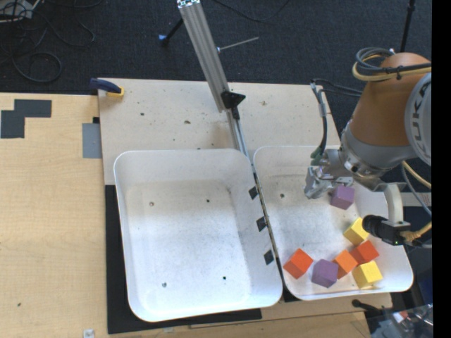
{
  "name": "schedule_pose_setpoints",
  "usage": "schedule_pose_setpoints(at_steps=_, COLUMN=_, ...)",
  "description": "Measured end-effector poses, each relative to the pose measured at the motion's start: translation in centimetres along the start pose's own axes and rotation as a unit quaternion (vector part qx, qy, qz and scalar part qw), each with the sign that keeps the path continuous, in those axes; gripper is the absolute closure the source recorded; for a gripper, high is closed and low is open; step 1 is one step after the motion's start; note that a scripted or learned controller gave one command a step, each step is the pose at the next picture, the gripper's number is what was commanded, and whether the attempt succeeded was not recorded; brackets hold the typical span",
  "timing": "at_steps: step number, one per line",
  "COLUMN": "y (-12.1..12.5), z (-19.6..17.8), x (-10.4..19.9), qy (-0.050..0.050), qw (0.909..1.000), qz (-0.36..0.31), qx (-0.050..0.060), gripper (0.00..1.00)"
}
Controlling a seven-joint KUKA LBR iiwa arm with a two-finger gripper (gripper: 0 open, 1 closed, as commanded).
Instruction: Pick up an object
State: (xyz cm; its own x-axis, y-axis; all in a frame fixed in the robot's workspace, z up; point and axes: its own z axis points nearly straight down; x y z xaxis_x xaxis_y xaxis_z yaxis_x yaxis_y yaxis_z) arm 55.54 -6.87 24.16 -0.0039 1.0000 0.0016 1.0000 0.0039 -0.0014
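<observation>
Gripper low inside the right bin, near its far part; impossible to tell if open or closed, too small and partly hidden under the wrist. Just beside it, to the right, a purple cube, close to the gripper but not seen between the fingers. Farther toward the near edge, a yellow cube, then a cluster: red cube, orange cube, second yellow cube, second purple cube, and one more orange cube a bit apart on the left of the cluster. To the left of the gripper, beyond the dividing wall, the left bin. Both bins resting on the desk.
</observation>
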Motion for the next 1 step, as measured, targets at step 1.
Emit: schedule_pose_setpoints(at_steps=1, y=1.2, z=1.5, x=5.19, qy=0.0, qw=1.0, qz=0.0, qx=0.002, gripper=1.0)
